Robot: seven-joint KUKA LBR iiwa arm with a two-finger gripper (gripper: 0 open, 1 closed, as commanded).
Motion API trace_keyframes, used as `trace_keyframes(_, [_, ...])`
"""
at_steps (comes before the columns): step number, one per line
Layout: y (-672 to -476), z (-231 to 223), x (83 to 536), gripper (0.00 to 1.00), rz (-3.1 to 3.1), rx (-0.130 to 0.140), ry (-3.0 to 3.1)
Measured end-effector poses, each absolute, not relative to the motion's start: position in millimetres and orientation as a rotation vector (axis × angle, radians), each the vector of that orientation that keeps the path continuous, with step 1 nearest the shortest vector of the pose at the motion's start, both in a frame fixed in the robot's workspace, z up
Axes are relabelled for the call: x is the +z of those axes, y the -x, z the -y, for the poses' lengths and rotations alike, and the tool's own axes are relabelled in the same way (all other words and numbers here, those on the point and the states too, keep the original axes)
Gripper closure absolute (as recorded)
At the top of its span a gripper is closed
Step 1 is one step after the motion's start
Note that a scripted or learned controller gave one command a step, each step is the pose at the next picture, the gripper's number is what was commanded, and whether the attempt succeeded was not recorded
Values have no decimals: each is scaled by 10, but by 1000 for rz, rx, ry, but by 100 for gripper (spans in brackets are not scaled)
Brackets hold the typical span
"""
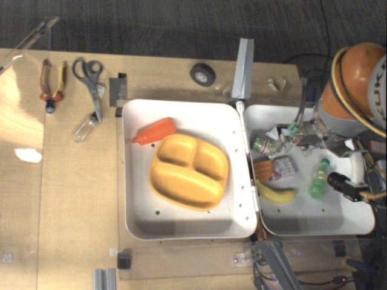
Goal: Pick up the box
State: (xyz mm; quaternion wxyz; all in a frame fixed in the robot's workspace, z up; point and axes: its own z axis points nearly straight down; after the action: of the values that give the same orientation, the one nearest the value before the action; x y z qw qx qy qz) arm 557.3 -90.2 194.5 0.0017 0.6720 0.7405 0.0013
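Closest to us, the wooden bench [66,222] holds two white bins side by side. In the right bin [314,225], a yellow banana [277,194] lies near the 7 o'clock corner. A green bottle [319,179] stands at 3 o'clock from the banana, a little apart from it. The left bin [142,219] holds a big yellow tray [188,171] in its middle. The tray has three dips in it. Back in the right bin, the small box [283,166] lies at 12 o'clock from the banana, close to it. The box looks grey and purple. A brown thing [263,169] sits just beside the box at its 9 o'clock, against the bin wall. In the left bin, an orange carrot [154,131] lies at 11 o'clock from the tray, touching its edge. A small green can [260,144] sits at 11 o'clock from the box. The gripper [294,136] hangs over the right bin at 1 o'clock from the box, near it but apart. I cannot tell how wide it is open or if it holds anything. The grey and orange arm [357,83] comes in at 2 o'clock. Farthest away on the bench are a black tape roll [202,74], grey scissors [91,83] and red pliers [52,83].
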Motion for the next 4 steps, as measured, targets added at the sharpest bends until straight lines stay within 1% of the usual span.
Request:
trace_keyframes(1, [-5670, 1169, 1018, 0, -2273, 8, -2159])
trace_keyframes(2, [-5695, 1163, 1136, 100, -2273, 14, -2153])
trace_keyframes(3, [-5270, 791, 2192, 100, -2194, 8, -2241])
trace_keyframes(4, [-5269, 793, 2191, 0, -2194, 7, -2241])
